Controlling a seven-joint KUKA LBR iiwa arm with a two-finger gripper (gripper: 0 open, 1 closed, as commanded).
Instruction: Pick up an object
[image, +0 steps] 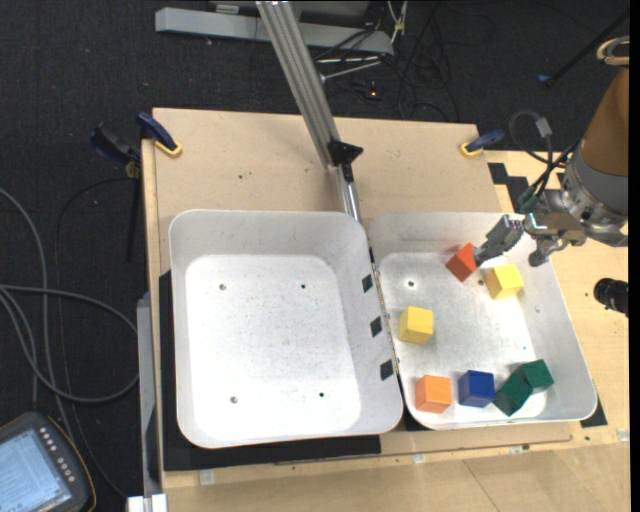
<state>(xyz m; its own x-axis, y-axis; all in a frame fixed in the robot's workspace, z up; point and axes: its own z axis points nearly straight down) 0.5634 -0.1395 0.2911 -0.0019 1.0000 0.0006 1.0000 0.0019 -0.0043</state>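
A: Where did the gripper (520, 238) stand at that moment?

B: It hung over the right bin (560, 330), toward two o'clock of that bin's floor. Its fingers (499, 240) stood spread apart and gripped nothing. One slanted down toward nine o'clock, its tip just beside the red-orange block (461, 262).

A: So that block was the likeliest target?

B: Probably. It lay at eleven o'clock from the yellow block (503, 281), which sat just below the gripper. A second yellow cube (416, 324) rested near the bin's left wall. Along the six o'clock edge sat an orange cube (433, 392), a blue cube (477, 388) and two green blocks (524, 386) touching each other.

A: How would such a block handle?

B: Judging by looks, it was small, stiff and light, with flat faces, so nothing fragile or soft. The smooth faces might slip if the fingers closed on a corner.

A: And the best hold?

B: Across two opposite flat faces, with the fingers straddling its middle. The red-orange block sat turned at an angle, so the wrist would need to match it. The left bin (200, 300) lay well apart from all this.
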